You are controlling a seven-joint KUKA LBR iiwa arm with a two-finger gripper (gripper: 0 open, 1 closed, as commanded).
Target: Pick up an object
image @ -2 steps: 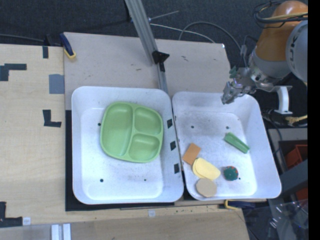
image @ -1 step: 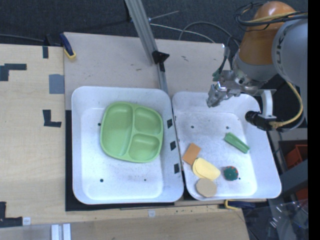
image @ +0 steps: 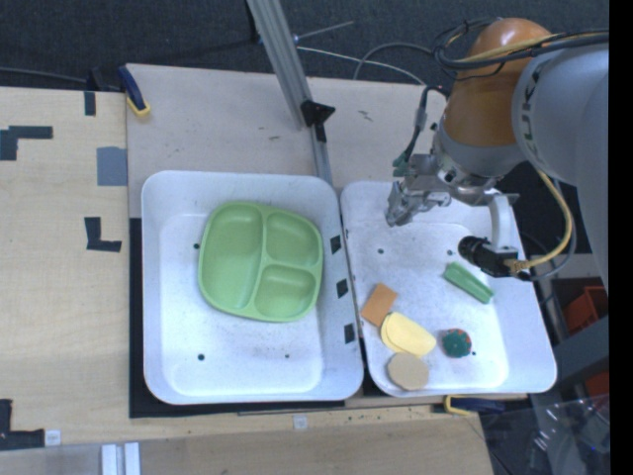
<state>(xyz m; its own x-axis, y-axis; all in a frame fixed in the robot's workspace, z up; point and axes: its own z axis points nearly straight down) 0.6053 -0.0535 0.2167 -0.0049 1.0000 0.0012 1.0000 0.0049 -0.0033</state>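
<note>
The gripper [image: 404, 209] hangs above the upper left part of the right bin [image: 524, 359]. Jaw state: cannot tell; the tips are small and blurred. The green stick [image: 467, 282] lies right of the gripper, long axis running upper left to lower right. Below it lie the orange block [image: 378, 304], yellow piece [image: 407, 333], tan disc [image: 406, 371] and teal ball [image: 456, 342]. The left bin [image: 163, 364] holds a green divided plate [image: 261, 261].
</note>
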